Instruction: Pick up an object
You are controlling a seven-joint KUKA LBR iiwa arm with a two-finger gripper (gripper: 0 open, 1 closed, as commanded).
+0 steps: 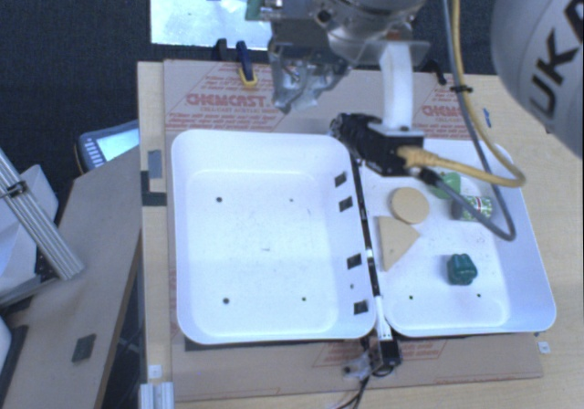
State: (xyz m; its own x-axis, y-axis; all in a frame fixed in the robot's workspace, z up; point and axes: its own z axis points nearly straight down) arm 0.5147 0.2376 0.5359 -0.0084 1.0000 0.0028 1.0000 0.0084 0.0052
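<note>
Right bin, contents: tan round disc near the bin's centre; tan triangular wedge just below the disc, against the divider side; dark green block toward the bin's right part; green-and-white item to the disc's right, partly under cables. Left bin adjoins it. Gripper sits above the bins' far edge, over the cardboard; grip state cannot be told.

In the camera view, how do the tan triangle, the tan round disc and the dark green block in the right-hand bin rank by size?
1. Tan triangle, largest.
2. Tan round disc, a bit smaller.
3. Dark green block, smallest.
</note>
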